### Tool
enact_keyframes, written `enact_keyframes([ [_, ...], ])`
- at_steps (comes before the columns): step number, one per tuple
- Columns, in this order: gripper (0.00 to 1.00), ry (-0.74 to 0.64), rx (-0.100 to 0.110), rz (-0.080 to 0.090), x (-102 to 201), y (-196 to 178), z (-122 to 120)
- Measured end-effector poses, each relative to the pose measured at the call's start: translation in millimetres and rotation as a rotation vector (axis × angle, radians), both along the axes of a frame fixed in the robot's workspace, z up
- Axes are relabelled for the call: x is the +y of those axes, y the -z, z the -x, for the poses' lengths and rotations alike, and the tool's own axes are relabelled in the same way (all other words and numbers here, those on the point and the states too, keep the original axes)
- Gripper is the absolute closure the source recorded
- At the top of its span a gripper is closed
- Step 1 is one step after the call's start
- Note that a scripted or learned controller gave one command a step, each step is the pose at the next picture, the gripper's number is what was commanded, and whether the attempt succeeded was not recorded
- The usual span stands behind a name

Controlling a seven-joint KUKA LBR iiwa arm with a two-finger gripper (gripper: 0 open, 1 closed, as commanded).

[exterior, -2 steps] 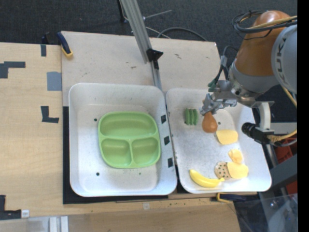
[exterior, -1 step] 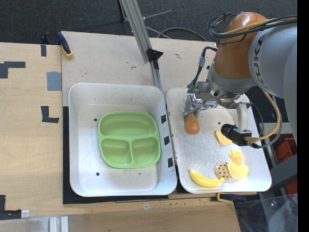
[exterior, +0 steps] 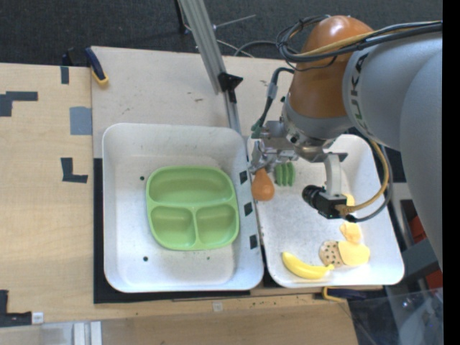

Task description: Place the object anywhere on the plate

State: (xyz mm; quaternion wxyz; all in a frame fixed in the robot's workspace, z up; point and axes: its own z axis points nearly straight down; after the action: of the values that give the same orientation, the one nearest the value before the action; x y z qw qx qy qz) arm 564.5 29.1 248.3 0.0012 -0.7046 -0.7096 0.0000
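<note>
A green divided plate lies in the left bin. My gripper hangs over the left edge of the right bin, near the wall between the two bins. Directly below it is a small orange object, touching or very close to the gripper's tip. A green ridged object lies just to the right of the orange one, under the wrist. The plate's compartments have nothing in them.
At the front of the right bin lie a banana, a speckled cookie and yellow pieces. A black cable connector hangs over that bin. A slanted metal pole stands behind the bins.
</note>
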Motion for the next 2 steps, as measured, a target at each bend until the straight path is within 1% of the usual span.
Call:
enact_keyframes([
  [1, 1.0, -0.001, 0.001, 0.0, 58.8, -1.2, 9.6],
  [2, 1.0, 0.0, 0.004, 0.002, 113.9, 21.7, 20.0],
])
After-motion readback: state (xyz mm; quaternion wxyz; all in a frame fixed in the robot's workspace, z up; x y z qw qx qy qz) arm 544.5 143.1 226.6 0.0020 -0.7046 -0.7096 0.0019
